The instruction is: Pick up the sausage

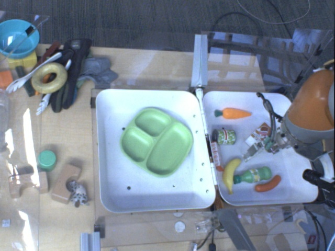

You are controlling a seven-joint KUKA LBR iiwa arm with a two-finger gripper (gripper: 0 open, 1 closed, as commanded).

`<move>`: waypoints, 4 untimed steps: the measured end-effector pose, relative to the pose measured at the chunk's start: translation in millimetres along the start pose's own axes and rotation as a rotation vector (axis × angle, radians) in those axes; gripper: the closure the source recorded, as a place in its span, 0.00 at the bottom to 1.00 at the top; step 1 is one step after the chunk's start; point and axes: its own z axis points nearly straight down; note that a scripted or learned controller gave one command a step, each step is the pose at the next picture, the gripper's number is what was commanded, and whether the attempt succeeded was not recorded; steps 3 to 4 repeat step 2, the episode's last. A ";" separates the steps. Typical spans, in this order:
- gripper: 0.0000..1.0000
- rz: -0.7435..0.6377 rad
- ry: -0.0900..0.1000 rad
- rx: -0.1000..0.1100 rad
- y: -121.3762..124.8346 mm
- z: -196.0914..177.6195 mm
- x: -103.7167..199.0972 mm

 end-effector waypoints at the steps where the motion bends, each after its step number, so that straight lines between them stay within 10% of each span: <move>1: 0.00 0.221 0.000 -0.007 61.3 33.1 44.3; 2: 0.00 0.182 -0.002 -0.003 64.0 -78.8 -48.0; 4: 0.00 0.182 -0.002 -0.003 64.0 -78.8 -48.0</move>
